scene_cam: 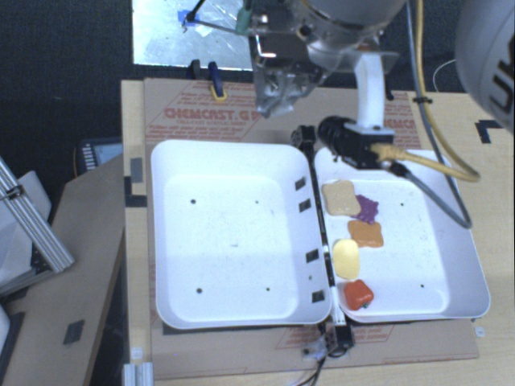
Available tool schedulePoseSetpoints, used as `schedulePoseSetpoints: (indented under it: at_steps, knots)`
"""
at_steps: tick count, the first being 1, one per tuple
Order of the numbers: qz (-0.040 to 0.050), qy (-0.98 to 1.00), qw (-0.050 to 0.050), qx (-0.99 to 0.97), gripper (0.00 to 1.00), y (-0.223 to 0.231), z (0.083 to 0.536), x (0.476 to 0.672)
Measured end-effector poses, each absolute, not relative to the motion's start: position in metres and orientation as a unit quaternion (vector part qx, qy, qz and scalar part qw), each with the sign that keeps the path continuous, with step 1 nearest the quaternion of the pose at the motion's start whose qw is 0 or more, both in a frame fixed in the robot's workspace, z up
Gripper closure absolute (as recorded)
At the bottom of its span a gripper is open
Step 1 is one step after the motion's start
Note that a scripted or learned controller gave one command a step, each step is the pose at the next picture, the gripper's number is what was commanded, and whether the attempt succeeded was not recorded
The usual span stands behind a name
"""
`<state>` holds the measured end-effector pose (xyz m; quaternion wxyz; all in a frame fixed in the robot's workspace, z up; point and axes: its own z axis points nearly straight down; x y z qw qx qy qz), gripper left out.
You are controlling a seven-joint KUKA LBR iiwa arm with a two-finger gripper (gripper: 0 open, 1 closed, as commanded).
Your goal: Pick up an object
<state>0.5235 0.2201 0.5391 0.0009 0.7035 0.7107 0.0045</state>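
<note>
Five small items lie along the left side of the right bin (pixel 451 240). A tan flat piece (pixel 339 198) is farthest back, with a purple piece (pixel 368 208) touching its right edge. In front of them sit an orange flat piece (pixel 366 233), a pale yellow piece (pixel 346 258) and a red-orange piece (pixel 358 294) near the front corner. My gripper (pixel 278 95) hangs high over the cardboard behind the bins, above the far right corner of the left bin (pixel 221 155). It is well clear of all the items.
A black ridge with clips (pixel 315 215) divides the two bins. Yellow and grey cables (pixel 438 167) drape over the right bin's far right corner. A shiny metal sheet (pixel 189 22) lies behind the bench at the back left.
</note>
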Motion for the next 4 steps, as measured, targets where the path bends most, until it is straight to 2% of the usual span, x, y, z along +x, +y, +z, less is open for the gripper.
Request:
schedulePoseSetpoints:
  at_steps: [3,4]
  knots:
    - [0.0050,0.713,0.001,0.701,1.00,0.218,0.569,0.525]
    - [-0.0002,0.709,0.000,0.705,1.00,0.235,0.533,0.544]
